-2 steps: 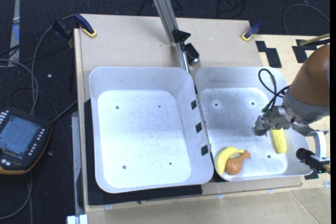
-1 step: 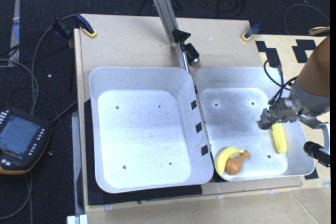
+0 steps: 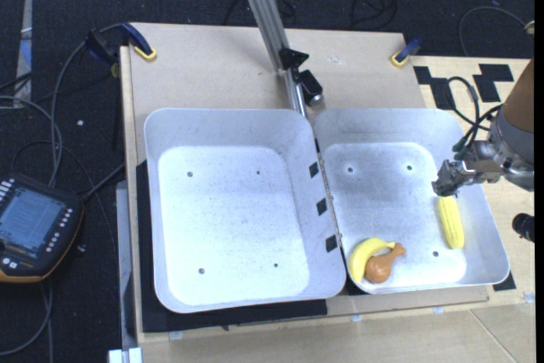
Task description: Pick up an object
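Note:
A yellow corn cob [image 3: 451, 221] lies along the right side of the right bin [image 3: 374, 140]. Near that bin's front edge rest a yellow banana [image 3: 365, 252] and an orange-brown chicken drumstick [image 3: 382, 265], touching each other. My gripper [image 3: 445, 185] hangs at the bin's right wall, just above the far end of the corn cob. Nothing is visibly between its fingers.
The left bin [image 3: 170, 140] sits beside the right one, joined by a divider with black clips [image 3: 323, 206]. A slanted metal pole [image 3: 268, 13] rises from behind the bins. Cables and a teach pendant [image 3: 30, 225] lie on the floor to the left.

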Controlling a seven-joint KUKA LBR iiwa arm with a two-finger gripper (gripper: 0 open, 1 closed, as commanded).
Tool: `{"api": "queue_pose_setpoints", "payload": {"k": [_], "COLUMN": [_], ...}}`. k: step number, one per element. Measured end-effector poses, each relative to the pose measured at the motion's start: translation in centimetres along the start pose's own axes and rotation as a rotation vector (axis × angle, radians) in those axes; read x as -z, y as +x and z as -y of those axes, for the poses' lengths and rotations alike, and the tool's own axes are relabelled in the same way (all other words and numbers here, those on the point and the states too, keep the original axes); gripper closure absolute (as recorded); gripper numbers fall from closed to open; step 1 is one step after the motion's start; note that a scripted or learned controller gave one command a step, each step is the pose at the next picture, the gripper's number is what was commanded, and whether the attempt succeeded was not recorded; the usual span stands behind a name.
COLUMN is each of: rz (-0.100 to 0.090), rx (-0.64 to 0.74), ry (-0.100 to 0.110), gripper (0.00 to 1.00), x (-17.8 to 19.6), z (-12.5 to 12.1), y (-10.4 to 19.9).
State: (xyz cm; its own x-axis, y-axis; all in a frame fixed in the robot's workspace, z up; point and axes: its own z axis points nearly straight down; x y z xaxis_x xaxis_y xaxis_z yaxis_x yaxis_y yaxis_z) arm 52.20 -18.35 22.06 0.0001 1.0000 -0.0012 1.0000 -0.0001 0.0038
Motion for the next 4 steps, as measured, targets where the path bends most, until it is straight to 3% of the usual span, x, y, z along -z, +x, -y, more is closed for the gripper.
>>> {"api": "queue_pose_setpoints", "payload": {"k": [1,4], "rz": [0.000,-0.002], "rx": [0.001,0.005], "ry": [0.000,0.003], "gripper": [1.00,1.00], "x": [3.8,3.1], "z": [-0.1,-6.4], "y": [0.0,15.0]}}
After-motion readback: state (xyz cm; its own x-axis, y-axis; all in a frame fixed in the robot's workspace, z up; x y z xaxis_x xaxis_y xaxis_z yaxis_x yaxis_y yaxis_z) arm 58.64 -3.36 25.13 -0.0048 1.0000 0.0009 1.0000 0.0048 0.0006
